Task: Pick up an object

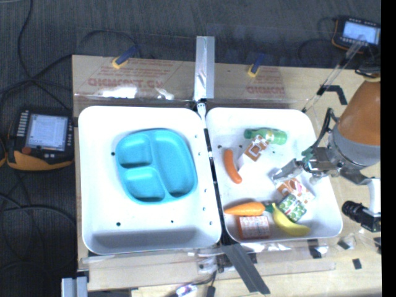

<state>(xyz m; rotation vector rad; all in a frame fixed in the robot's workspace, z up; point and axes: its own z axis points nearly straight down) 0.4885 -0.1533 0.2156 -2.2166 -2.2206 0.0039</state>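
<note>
I saw the two shallow white plastic bins (93, 166) side by side, a blue three-section plastic tray (154, 164) lying in the left one. My grey arm's two-finger gripper (289, 169) hung open over the right bin, just above a small orange-and-green printed carton (294, 197), holding nothing. An orange plastic sausage (232, 166) lay well left of it.

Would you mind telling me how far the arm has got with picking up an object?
Done: the arm has reached into the right bin, and its gripper sits low above the small carton near the banana. In hand: nothing visibly held; whether the jaws are open or shut is unclear. Left: grasp an item and lift it. The carrot, sausage and green bottle lie untouched.
</note>
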